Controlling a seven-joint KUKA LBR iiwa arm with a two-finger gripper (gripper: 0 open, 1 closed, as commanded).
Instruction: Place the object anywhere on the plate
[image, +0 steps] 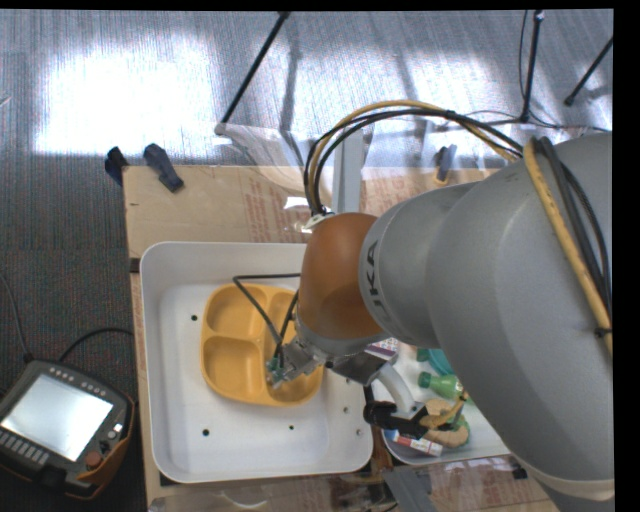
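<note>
A sunlit floor lies behind the wooden bench (200, 205) with its 2 bins. The grey arm (480, 300) reaches over the left bin (170, 300), its gripper (285, 365) low over the yellow plate (235, 345). I cannot make out any object in its grasp, so placement looks unfinished.

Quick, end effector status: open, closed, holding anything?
End effector: cannot be told; it sits low over the yellow plate, too small and blurred to read.
</note>
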